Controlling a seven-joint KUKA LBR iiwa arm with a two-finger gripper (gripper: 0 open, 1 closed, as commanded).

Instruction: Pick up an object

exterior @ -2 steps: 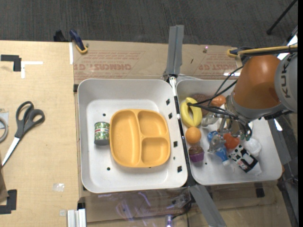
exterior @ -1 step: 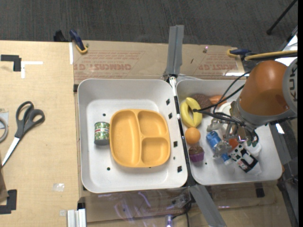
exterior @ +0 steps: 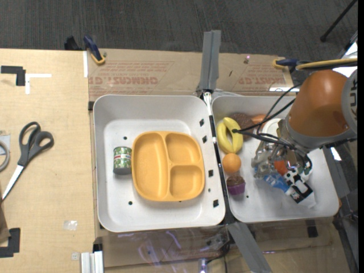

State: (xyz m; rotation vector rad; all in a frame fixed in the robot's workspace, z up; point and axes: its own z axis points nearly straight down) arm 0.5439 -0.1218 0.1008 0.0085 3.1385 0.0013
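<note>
Gripper (exterior: 268,162) of the grey arm hangs low over the middle of the right-hand shallow white bin (exterior: 324,209), under the arm's orange band, and its metal parts are too cluttered from this angle to tell whether it is open or closed, or whether anything sits in it. Just beside it, toward the near wall, lies a small blue flat object (exterior: 274,181), with a small red-orange piece (exterior: 280,168) right at the tool; whether either is touched cannot be made out. Along the same bin's left wall, apart from the tool, lie a yellow curved banana (exterior: 228,135), a round orange fruit (exterior: 231,162) and a small purple-cupped cake (exterior: 235,185), in a row from far to near. A brown lump (exterior: 244,119) lies at the far wall. The left-hand white bin (exterior: 108,209) carries a yellow three-part plastic plate (exterior: 169,165) with a small green tin (exterior: 121,160) touching its left rim. Black-handled scissors (exterior: 28,147) lie on the wooden bench (exterior: 51,209), well to the left.
</note>
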